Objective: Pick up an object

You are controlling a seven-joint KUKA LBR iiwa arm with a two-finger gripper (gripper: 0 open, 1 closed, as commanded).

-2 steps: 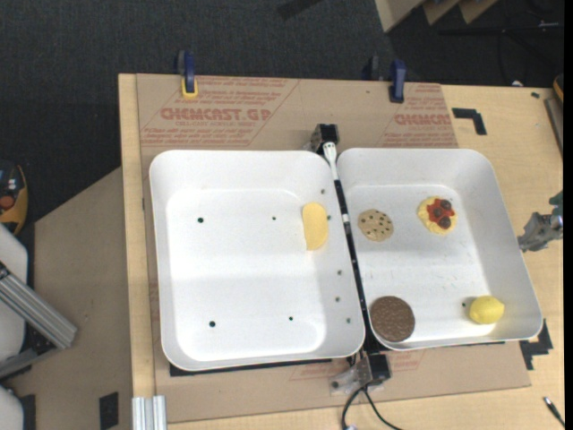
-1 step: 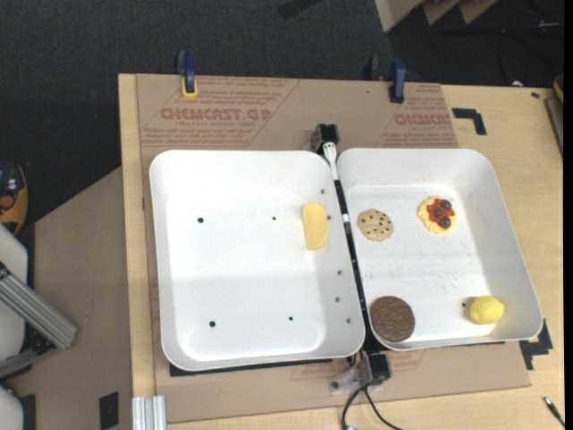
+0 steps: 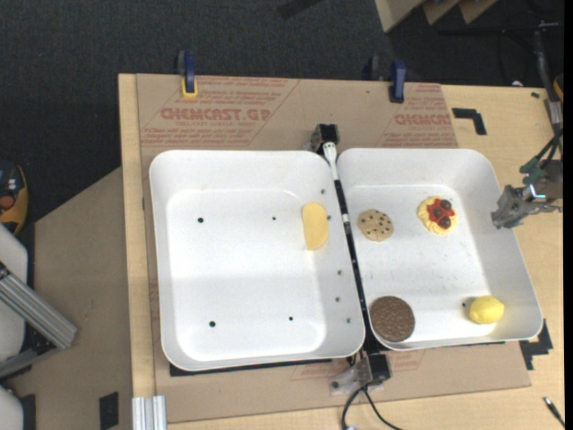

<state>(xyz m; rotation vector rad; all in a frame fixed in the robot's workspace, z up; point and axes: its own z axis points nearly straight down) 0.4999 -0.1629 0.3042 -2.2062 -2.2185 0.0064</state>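
Gripper (image 3: 512, 206) at the right bin's (image 3: 507, 240) outer right rim, nothing between its fingers; how far they are parted, cannot tell.

Camera view, places given from the chocolate-chip cookie (image 3: 376, 225): jam tart (image 3: 437, 214) to its right, dark round cookie (image 3: 392, 318) below at the near rim, lemon (image 3: 485, 310) in the lower right corner. Yellow oblong piece (image 3: 314, 226) to its left in the left bin (image 3: 179, 240). Both bins on the desk (image 3: 295, 106).

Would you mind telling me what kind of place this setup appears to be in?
Most likely a robotics lab test bench: two white bins clamped to a board, toy food such as a cookie and lemon, and a gripper at the right.
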